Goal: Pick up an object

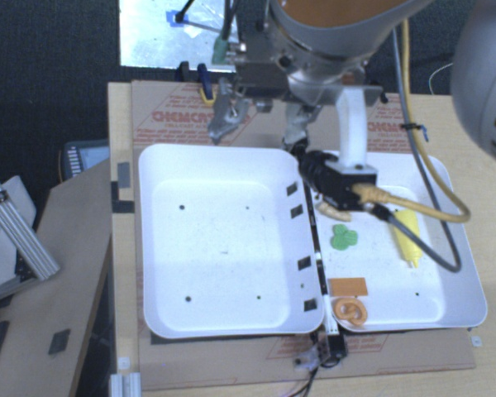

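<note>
My gripper (259, 127) hangs over the far rim of the left bin (223, 246), near the divide between the two bins. Its two fingers (225, 122) stand wide apart, open, with nothing between them. The loose objects lie in the right bin (450, 292): a green piece (343, 238), a yellow elongated object (406, 235), an orange-brown flat block (348, 287), an orange ring-shaped piece (351, 311) at the near rim, and a small tan piece (336, 212) partly under the cable bundle. All of them lie to the right of and nearer than the gripper.
A black connector (335, 182) with a yellow cable (430, 209) hangs off the arm over the right bin's far left part. The white wrist bracket (351, 131) stands above it. Cardboard (174, 114) lies under the bins.
</note>
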`<state>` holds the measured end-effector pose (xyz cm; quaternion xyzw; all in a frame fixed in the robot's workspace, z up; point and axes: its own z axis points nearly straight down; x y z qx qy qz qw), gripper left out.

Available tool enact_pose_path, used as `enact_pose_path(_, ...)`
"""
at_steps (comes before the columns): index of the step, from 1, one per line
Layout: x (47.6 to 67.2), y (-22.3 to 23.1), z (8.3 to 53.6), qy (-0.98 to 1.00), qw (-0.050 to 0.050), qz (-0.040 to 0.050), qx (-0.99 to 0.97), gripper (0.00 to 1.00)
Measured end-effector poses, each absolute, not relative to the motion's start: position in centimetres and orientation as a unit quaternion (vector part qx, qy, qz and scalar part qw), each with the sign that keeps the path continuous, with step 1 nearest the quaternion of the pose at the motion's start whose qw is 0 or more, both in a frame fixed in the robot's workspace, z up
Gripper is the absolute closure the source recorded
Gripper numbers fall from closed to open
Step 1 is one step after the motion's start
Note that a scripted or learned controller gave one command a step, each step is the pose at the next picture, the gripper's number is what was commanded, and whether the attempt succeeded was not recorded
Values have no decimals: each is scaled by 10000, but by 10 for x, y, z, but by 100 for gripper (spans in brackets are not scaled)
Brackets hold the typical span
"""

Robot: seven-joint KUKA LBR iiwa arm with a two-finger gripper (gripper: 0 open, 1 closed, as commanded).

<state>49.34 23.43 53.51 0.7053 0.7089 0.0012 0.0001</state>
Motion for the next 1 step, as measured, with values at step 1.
enact_pose_path(1,493,234,535,7089,1,12,7053,0)
